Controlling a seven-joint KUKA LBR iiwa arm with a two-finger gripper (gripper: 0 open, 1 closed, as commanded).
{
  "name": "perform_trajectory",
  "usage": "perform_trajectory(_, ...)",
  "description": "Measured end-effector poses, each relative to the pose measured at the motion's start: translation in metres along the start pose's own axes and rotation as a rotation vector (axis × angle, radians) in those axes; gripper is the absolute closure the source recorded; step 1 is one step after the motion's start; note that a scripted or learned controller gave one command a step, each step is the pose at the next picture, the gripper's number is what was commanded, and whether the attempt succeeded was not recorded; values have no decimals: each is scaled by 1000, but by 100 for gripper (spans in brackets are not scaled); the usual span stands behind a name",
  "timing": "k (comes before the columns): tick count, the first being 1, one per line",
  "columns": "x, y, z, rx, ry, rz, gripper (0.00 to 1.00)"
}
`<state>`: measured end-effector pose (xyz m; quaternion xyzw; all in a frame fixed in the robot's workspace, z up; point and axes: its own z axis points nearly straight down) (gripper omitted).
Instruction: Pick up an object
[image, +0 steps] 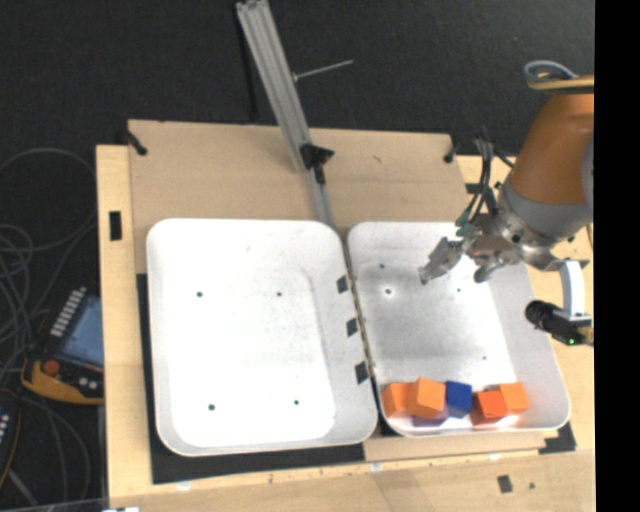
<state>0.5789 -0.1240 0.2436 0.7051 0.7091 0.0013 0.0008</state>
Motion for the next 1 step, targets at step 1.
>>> perform_trajectory(1, 20, -26, -19, 1, 0, 0, 0)
